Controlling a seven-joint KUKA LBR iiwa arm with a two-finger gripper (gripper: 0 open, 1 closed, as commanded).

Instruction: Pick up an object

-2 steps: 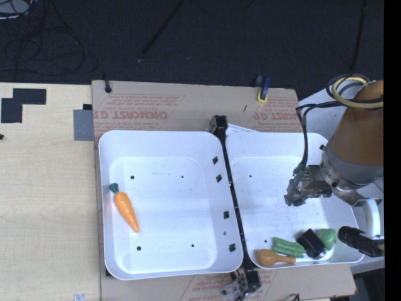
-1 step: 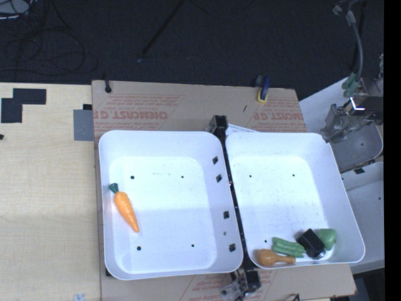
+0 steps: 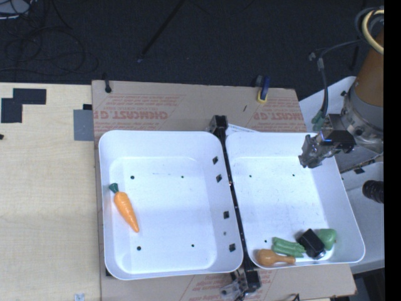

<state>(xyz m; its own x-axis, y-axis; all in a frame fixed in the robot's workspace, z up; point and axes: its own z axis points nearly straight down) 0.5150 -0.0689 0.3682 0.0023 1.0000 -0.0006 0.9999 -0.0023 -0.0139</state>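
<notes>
We read red print, reversed and partly cut off, on the cardboard sheet [image 3: 188, 108] under both bins; the letters resemble "CHEMCAST GP", though we cannot be sure. A blue-and-yellow clamp [image 3: 263, 88] grips the sheet's far edge.

The arm [image 3: 369, 99] enters from the right, its orange band at the upper right, and the gripper [image 3: 311, 152] hangs over the far right rim of the right bin [image 3: 288, 187]. We cannot tell how the gripper is set, since it appears as one dark mass; we see nothing in it.

The left bin [image 3: 163, 199] holds an orange carrot [image 3: 126, 209] with a green top, lying beside its left wall. In the right bin's near right corner we find a green pod-like piece [image 3: 288, 246], a black block [image 3: 311, 243], a green rounded piece [image 3: 327, 236] and an orange-tan pear-like piece [image 3: 274, 258], bunched together and touching, well apart from the gripper.
</notes>
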